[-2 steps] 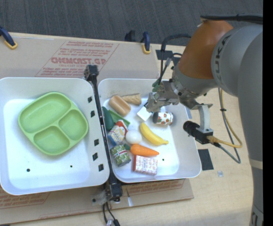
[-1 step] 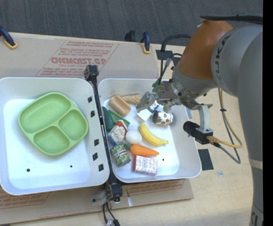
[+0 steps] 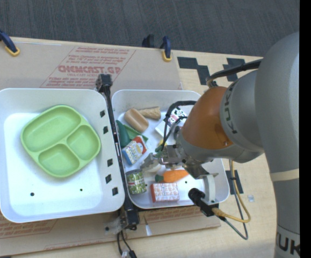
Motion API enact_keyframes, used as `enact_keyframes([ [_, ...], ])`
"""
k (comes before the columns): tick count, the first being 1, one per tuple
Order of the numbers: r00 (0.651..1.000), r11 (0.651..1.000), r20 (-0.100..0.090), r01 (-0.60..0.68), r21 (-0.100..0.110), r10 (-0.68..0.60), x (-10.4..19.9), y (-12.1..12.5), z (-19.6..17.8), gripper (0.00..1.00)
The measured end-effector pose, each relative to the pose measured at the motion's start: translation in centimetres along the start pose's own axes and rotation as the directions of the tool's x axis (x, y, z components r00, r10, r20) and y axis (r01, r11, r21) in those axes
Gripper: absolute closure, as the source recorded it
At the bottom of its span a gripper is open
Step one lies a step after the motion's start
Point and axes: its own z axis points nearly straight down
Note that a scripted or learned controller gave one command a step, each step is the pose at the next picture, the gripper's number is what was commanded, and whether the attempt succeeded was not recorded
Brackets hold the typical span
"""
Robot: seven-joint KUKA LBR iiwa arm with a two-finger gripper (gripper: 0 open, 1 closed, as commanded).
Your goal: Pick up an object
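Note:
The right bin (image 3: 144,97) holds several small items: a tan bread roll (image 3: 136,120), a green wedge (image 3: 124,132), a blue and red packet (image 3: 134,150), a green jar (image 3: 136,182), a red and white box (image 3: 166,192) and an orange carrot (image 3: 175,175). My gripper (image 3: 163,156) reaches down into the middle of this bin, just above the carrot and right of the packet. The grey and orange arm (image 3: 214,125) hides the bin's right half.
The left bin (image 3: 5,198) carries a light green divided plate (image 3: 61,140). A black divider (image 3: 110,138) with clips runs between the bins. Cardboard with red print (image 3: 91,66) lies behind them. Blue and yellow clamps (image 3: 7,42) hold the board's far edge.

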Motion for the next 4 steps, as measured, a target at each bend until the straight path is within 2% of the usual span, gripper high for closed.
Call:
enact_keyframes([
  [1, 1.000, 1.000, 0.001, 0.007, -0.001, -0.007, 0.0, 0.1, -1.0, 1.00],
  [4, 1.000, 1.000, 0.006, 0.024, -0.006, -0.024, 0.0, 0.5, -4.1, 1.00],
])
